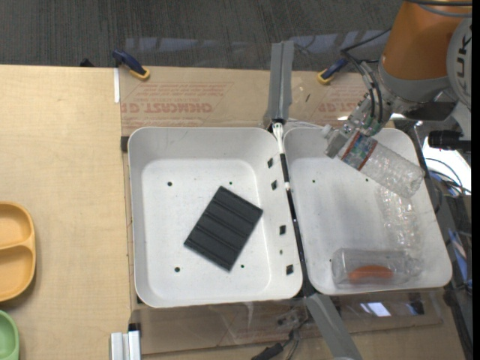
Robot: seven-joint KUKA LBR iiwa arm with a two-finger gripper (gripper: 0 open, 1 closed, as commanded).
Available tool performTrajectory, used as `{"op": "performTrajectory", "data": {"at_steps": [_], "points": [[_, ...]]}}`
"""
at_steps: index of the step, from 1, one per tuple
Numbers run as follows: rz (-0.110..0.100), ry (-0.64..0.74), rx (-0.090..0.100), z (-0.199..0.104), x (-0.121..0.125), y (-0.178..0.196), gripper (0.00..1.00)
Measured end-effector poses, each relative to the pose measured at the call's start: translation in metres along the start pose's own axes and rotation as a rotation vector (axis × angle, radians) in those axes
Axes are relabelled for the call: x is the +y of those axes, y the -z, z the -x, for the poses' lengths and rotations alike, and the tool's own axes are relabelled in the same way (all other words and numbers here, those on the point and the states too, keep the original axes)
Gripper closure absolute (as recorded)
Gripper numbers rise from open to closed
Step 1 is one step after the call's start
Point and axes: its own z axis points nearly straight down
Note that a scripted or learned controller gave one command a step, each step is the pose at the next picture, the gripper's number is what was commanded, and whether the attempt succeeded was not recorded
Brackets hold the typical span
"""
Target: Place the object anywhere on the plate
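Progress looks slight, as no object lies on a plate. Nearest, on the wooden worktop (60, 141) at its left edge, sits the orange divided plastic plate (13, 250). Further in, the left white bin (139, 223) holds a black ribbed rectangular slab (223, 227); the right white bin (442, 265) holds a clear plastic container with something orange inside (371, 268). Farthest, the end effector (367, 122) hangs over the right bin's back, touching a clear crumpled plastic bottle (382, 163). Whether it is apart or clamped, I cannot tell. Carrying and placing remain.
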Motion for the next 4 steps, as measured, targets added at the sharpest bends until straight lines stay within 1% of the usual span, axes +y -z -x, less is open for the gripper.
{"op": "performTrajectory", "data": {"at_steps": [1, 2, 3, 4], "points": [[0.000, 0.238, 0.001, -0.025, -0.015, 0.022, 1.00], [0.001, 0.399, 0.001, -0.037, 0.003, 0.026, 1.00], [0.002, 0.497, 0.000, 0.024, -0.002, -0.027, 1.00], [0.001, 0.538, 0.001, 0.063, -0.048, -0.087, 1.00]]}}
